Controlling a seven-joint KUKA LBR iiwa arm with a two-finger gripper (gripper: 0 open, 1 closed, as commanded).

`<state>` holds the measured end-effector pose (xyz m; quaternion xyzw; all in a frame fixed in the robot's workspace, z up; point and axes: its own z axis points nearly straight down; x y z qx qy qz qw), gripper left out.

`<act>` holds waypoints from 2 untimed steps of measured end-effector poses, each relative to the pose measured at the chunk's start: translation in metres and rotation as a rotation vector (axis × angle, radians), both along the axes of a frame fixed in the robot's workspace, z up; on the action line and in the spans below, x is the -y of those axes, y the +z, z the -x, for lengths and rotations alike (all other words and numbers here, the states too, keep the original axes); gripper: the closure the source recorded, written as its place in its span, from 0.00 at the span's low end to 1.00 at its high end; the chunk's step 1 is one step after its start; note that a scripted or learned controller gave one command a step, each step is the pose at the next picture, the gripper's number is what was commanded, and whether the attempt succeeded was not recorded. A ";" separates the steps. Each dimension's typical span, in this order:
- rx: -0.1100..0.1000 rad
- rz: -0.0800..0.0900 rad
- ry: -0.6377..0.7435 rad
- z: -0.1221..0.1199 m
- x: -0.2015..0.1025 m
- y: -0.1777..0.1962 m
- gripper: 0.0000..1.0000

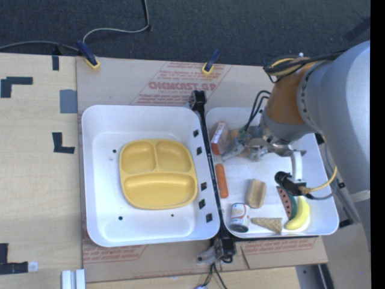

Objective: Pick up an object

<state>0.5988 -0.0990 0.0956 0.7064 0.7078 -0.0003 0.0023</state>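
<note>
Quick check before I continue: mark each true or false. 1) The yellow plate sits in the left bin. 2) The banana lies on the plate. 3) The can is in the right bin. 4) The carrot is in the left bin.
1) True: the yellow plate sits in the left bin.
2) False: the banana lies in the right bin.
3) True: the can stands near the right bin's front edge.
4) False: the carrot lies in the right bin, beside the divider.
</note>
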 end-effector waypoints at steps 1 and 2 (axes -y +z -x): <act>-0.091 -0.022 -0.013 -0.050 0.011 -0.013 0.00; -0.094 -0.012 -0.015 -0.048 0.016 -0.006 1.00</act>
